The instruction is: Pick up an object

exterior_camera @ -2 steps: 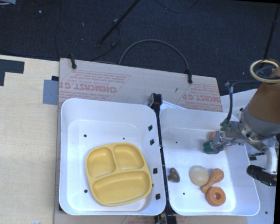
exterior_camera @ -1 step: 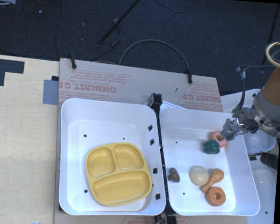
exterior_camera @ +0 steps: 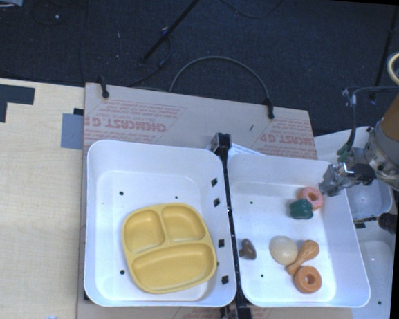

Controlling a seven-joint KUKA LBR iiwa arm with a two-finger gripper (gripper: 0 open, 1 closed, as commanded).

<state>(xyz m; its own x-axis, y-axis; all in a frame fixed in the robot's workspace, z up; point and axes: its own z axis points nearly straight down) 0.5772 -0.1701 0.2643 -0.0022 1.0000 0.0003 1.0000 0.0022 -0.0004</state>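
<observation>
The orange ring (exterior_camera: 308, 279) sits at the right bin's (exterior_camera: 356, 273) near edge while the gripper (exterior_camera: 334, 179), whether spread or closed I cannot tell, hangs by the pink ring (exterior_camera: 312, 196) and green piece (exterior_camera: 301, 210), touching neighbours likely to spoil a clean pick.

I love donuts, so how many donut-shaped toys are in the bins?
2. A pink ring-shaped toy donut lies near the right bin's far right corner, beside the end effector. An orange ring-shaped toy donut lies near that bin's near right corner. None seem hidden.
</observation>
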